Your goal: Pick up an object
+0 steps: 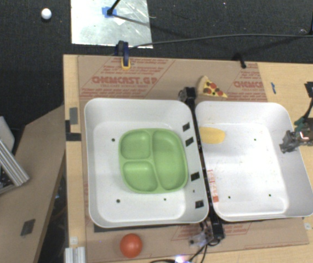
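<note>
A pale yellow flat object [212, 135] lies in the right bin [266, 207], near its far left corner. A green divided plate [153, 160] rests in the middle of the left bin [98, 201]. My gripper [291, 142] hangs at the right bin's right rim, far to the right of the yellow object. Nothing shows between its fingers.
A toy pizza slice [212, 88] lies on the cardboard just behind the bins. A red-orange ball [130, 245] sits on the bench in front of the left bin. Black clips line the seam between the bins. A small white ball [46, 13] rests at the far left.
</note>
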